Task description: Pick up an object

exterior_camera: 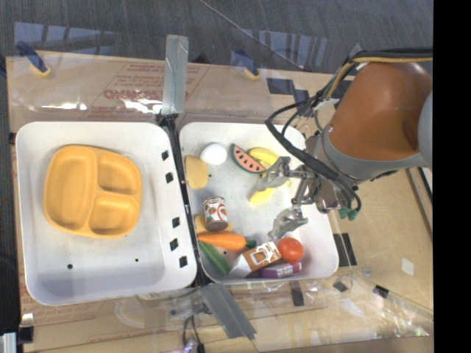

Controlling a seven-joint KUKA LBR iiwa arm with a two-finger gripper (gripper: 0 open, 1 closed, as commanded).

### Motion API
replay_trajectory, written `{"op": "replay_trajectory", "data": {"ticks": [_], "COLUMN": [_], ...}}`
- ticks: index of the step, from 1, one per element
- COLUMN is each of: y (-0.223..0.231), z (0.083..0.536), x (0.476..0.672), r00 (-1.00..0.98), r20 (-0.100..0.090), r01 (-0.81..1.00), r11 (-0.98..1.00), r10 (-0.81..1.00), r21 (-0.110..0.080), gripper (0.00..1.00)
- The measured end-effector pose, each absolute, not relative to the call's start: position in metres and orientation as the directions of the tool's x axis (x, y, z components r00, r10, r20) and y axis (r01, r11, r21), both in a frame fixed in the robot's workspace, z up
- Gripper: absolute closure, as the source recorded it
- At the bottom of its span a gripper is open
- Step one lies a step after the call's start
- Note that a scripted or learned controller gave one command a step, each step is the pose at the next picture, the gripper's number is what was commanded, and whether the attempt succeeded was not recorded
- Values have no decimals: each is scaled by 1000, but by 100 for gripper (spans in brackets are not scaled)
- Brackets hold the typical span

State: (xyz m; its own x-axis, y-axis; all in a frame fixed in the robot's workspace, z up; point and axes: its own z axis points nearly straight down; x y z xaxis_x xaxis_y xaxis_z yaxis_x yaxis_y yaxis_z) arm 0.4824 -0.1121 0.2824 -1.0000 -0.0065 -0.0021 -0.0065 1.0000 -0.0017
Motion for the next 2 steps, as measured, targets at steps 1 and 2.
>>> {"op": "replay_trajectory", "data": {"ticks": [1, 2], "y": [-106, -94], "z": [120, 113], "x": [518, 520], "r00": [-992, -997], "r20": [-35, -47], "r01": [-118, -66], "r11": [993, 998], "r10": [-118, -67], "r21": [-10, -11], "gripper": [0, 0]}}
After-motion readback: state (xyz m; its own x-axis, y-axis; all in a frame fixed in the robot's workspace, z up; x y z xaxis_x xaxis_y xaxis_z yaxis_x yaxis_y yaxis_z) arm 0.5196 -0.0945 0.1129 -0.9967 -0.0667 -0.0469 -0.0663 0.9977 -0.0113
